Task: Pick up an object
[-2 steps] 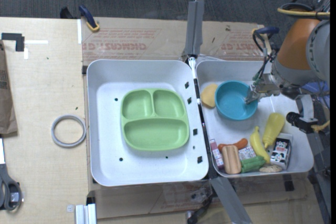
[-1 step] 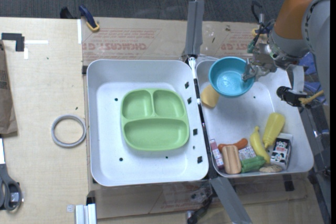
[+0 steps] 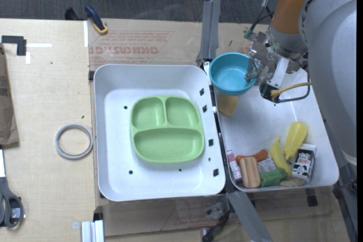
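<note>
While raised above the right bin [image 3: 317,122], the tool [image 3: 253,69] grips a blue bowl [image 3: 229,73] by its rim. A green divided plate [image 3: 167,129] lies left of the bowl.

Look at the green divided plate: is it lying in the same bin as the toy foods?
No, the green divided plate lies in the left bin, while the toy foods sit in the right bin.
</note>
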You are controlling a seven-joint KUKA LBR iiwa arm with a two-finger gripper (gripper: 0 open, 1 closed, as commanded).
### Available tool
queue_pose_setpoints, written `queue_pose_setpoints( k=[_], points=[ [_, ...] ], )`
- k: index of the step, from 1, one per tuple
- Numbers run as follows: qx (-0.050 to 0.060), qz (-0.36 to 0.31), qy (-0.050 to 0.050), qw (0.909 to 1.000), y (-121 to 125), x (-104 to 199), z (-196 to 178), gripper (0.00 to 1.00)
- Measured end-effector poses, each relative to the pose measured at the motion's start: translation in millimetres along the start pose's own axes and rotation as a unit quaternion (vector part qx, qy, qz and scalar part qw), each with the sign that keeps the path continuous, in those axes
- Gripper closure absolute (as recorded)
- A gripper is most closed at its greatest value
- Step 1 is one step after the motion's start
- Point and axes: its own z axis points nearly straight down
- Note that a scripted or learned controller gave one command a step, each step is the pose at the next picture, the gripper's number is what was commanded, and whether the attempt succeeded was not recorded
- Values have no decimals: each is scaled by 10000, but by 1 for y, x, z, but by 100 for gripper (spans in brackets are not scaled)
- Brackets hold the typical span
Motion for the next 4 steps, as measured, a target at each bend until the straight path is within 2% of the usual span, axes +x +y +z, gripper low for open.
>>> queue_pose_setpoints(
  k=[1,2,3,4],
  points=[
    [-9,1768,14,9842,-2,13,-102,100],
    [57,1640,-34,9864,8,-62,90,100],
    [106,1629,-66,9866,6,-63,83,100],
    [72,917,-13,9958,50,-100,99,100]
  ],
)
